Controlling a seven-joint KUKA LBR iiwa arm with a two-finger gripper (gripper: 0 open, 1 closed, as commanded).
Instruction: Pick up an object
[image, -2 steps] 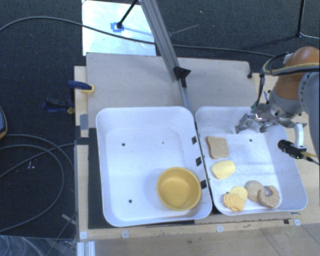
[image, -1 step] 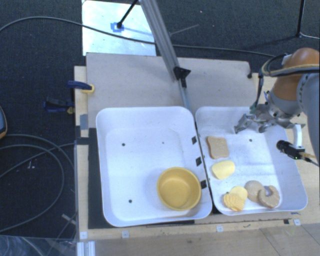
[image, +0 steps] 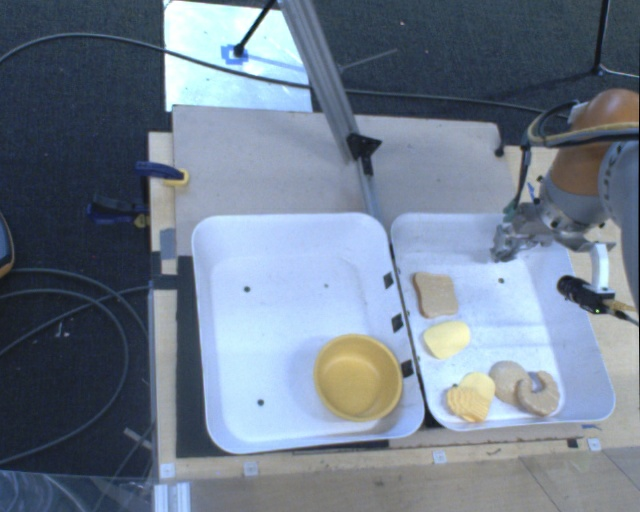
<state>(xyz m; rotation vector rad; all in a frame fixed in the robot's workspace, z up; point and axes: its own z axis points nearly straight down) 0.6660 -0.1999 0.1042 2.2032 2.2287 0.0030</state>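
The right bin (image: 570, 330) holds several food pieces: a tan bread slice (image: 436, 294), a pale yellow piece (image: 447, 339), a ridged yellow piece (image: 471, 397), a beige round piece (image: 508, 376) and a brown pretzel-like piece (image: 540, 393). A yellow bowl (image: 357, 376) sits in the left bin (image: 270, 300) near its front right corner. My gripper (image: 506, 244) hangs over the back of the right bin, well behind the bread slice. Nothing is visible between its fingers.
A grey pole (image: 330, 85) slants down to the seam between the bins. Blue and yellow clamps (image: 160, 173) sit at the bench's left edge. Cables lie on the dark floor to the left. A black connector (image: 582, 293) juts from the arm over the right bin.
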